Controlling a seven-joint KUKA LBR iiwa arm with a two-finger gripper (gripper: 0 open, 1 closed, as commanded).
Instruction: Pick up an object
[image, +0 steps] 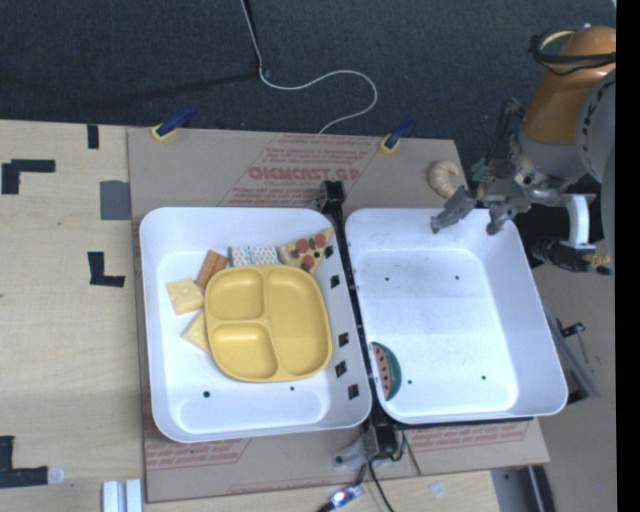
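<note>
The grey arm with its orange band reached in from the right, and its two-finger gripper hung over the far right rim of the right-hand shallow white plastic bin; the two dark fingers were spread wide apart, with nothing between them. Just beyond that bin's far rim, close to the gripper, a small pale beige rounded lump lay on the brown cardboard sheet. Inside the right-hand bin, against its near left wall, lay a small watermelon-slice toy, red with dark seeds and a green rind; it was well apart from the gripper. The left-hand shallow white bin stood touching the right-hand bin along their shared edge; in it lay a yellow plastic plate with three compartments, roughly in the middle. At the plate's left edge sat a pale yellow square piece and an orange-brown strip; at the plate's far edge lay a small pizza-slice toy beside a speckled flat piece. A thin white cable curled over the dark floor beyond the cardboard.
</note>
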